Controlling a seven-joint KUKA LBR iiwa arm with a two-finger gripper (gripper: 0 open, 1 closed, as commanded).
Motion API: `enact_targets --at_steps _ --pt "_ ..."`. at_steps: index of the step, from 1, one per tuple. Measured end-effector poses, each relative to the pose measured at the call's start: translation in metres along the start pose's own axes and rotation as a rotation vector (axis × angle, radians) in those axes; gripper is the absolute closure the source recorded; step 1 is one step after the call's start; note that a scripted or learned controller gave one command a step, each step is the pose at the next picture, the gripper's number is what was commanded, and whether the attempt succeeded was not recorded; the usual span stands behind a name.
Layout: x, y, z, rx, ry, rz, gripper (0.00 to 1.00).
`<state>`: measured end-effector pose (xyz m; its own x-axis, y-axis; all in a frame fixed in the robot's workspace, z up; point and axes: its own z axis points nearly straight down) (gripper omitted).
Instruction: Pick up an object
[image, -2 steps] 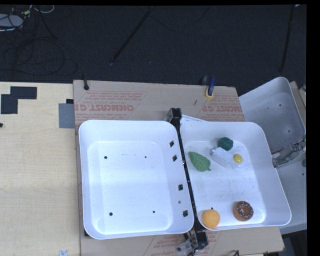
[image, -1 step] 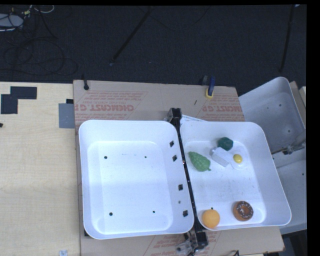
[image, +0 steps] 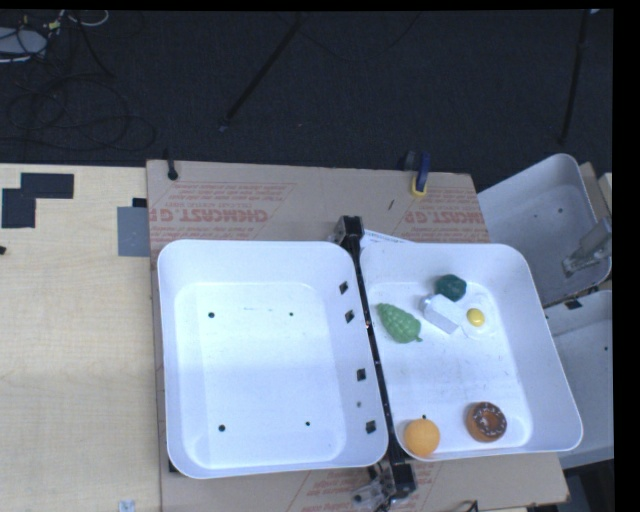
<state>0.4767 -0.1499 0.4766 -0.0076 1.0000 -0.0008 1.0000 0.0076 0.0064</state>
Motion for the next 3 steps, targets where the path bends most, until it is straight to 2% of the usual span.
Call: enact_targets --at_steps 1,2,3 --pt "-0.006 0.0 -0.065 0.001 -0.001 0.006 0.0" --pt "-0.005 0.001 -0.071 0.01 0.0 0.0 1.0" --pt "-0.008 0.0 -0.06 0.01 0.001 0.009 1.0"
